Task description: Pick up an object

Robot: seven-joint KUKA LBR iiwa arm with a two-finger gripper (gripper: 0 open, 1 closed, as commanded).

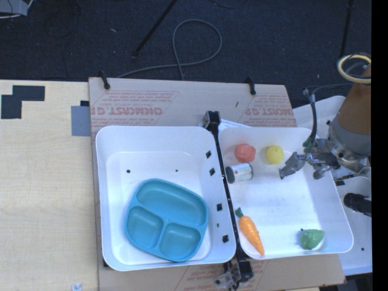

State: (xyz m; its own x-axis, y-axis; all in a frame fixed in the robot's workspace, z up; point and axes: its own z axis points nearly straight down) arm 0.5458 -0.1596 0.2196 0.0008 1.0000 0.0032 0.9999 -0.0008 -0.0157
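Observation:
The right bin [285,223] holds a pink-red ball [245,152], a yellow ball [274,154], a small white and silver can [239,173] lying on its side, an orange carrot [251,233] and a green lump [311,239]. My gripper [305,167] hangs over the right bin's right side, right of the yellow ball. Its two fingers [288,167] are spread apart and nothing sits between them.
The left bin [115,162] carries a blue divided plate [167,219]. A black divider [219,180] runs between the two bins. Cardboard [182,105] lies under the bins. The arm's orange band [354,111] stands at the right edge.

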